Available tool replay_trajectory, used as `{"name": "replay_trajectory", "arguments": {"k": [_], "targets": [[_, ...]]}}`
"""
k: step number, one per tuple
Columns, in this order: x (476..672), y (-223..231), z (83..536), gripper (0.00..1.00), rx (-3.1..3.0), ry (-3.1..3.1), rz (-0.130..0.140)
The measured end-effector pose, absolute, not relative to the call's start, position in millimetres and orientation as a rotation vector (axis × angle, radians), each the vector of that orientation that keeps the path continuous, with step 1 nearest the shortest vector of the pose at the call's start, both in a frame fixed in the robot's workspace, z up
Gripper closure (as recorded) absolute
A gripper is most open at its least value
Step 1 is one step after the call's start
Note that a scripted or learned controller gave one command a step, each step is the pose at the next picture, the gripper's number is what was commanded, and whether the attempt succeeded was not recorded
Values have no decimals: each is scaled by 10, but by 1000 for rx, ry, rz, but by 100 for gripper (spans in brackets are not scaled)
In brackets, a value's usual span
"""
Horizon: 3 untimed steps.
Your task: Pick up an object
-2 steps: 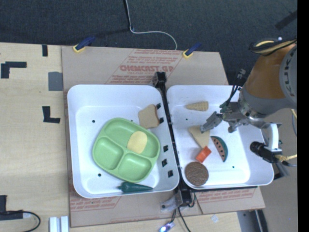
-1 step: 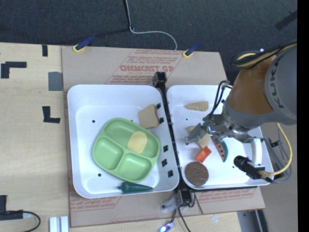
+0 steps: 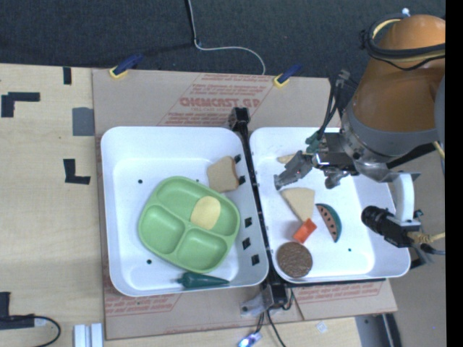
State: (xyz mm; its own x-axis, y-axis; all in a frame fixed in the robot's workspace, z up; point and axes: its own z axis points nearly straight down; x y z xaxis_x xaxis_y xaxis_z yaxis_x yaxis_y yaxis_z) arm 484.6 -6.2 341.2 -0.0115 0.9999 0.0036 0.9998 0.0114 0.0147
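- Jaws of the gripper point(image 3: 295, 170) stand a little apart, as far as we can see, with nothing between them; the gripper hangs over the upper left part of the right bin point(image 3: 376, 255).
- We see the grey arm point(image 3: 394, 85) with its orange band reaching in from the right, above this bin.
- Under both bins lies a sheet of brown cardboard point(image 3: 210, 100) with red print, on a pale wooden bench point(image 3: 43, 215) with black marks.
- Behind the bench we see a dark carpet-like surface point(image 3: 94, 13), and a thin white cable point(image 3: 217, 48) runs across it.
- The left bin point(image 3: 119, 147) holds a green divided plate point(image 3: 189, 224) with a yellow round piece point(image 3: 206, 212) in one compartment.
- A tan bread-like piece point(image 3: 223, 173) lies just beside the plate, near the wall between the bins, and a dark green object point(image 3: 205, 280) lies at the front edge.
- The right bin holds a pale wedge point(image 3: 300, 202) just below the gripper, an orange block point(image 3: 304, 230), a watermelon slice point(image 3: 329, 221) and a brown round disc point(image 3: 295, 259).
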Motion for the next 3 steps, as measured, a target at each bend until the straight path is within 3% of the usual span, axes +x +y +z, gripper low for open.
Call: {"name": "replay_trajectory", "arguments": {"k": [1, 3], "targets": [[4838, -104, 3416, 100, 2219, 2226, -4], [4840, -99, 3604, 100, 2219, 2228, -9]]}}
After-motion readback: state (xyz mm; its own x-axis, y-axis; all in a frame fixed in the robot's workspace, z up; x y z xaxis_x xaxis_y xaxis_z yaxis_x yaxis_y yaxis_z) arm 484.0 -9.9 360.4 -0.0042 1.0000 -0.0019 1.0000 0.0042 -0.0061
